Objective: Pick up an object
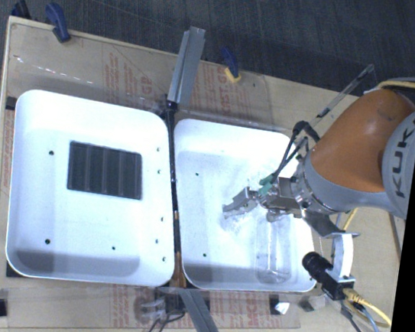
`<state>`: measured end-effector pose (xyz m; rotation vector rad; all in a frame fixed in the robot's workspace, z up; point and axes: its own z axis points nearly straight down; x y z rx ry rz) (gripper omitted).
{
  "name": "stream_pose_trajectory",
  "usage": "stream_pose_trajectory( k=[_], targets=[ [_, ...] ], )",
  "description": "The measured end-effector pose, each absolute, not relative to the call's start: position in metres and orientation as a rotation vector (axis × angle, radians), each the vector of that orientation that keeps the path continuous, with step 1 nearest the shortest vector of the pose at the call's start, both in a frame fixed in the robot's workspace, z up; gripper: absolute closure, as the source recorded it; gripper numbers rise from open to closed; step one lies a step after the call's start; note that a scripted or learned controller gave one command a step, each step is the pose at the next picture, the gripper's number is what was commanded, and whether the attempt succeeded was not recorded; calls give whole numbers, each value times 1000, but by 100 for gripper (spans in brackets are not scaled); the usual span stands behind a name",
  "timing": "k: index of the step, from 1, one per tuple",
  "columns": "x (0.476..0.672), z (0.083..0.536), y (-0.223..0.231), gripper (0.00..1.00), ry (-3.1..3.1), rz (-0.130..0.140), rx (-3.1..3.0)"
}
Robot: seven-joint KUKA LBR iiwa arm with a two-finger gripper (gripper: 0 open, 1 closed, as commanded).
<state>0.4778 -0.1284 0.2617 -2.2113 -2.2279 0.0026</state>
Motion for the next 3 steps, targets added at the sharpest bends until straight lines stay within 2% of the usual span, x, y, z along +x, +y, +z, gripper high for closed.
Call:
stream_pose_trajectory(
  k=[1, 2, 3],
  targets=[
    [510, 227, -158, 0, -2095, 3, -2341],
    [534, 248, -193, 0, -1757, 2, -2605],
    [503, 299, -194, 0, -1934, 0, -2477]
  ],
)
